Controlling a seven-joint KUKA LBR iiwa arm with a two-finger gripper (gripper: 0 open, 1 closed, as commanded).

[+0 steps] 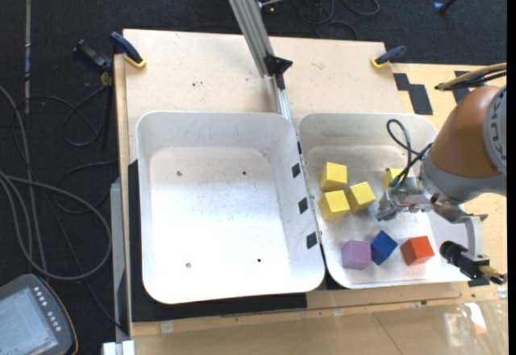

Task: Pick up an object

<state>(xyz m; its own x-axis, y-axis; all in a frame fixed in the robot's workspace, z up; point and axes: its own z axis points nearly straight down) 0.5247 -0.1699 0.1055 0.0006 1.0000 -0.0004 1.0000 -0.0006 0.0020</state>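
Gripper (pixel 393 210) hovers low in the right bin (pixel 367 126), just above the blue cube (pixel 384 247); its grasp state can't be told.

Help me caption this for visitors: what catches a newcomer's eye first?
The bright blocks clustered in the right bin: three yellow blocks, then a purple block, blue block and red block nearer the front. The arm, grey with an orange band, reaches in from the right, its gripper low beside the yellow blocks.
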